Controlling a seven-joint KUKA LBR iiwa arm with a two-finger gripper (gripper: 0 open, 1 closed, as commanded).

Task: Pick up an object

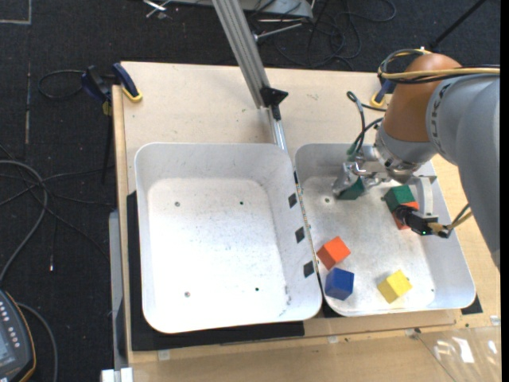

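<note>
My gripper hangs low over the far left part of the right bin, reaching in from the right under the grey arm with its orange band. A small dark green piece shows at its tip; whether it is held I cannot tell. A green block lies just right of the gripper, with a small red piece touching its near side. Nearer the front lie an orange cube, a blue cube and a yellow cube, all apart from the gripper.
The left bin adjoins the right one along a shared rim. A slanted aluminium bar comes down to the bins' back junction. A clamp sits at the bench's far left corner.
</note>
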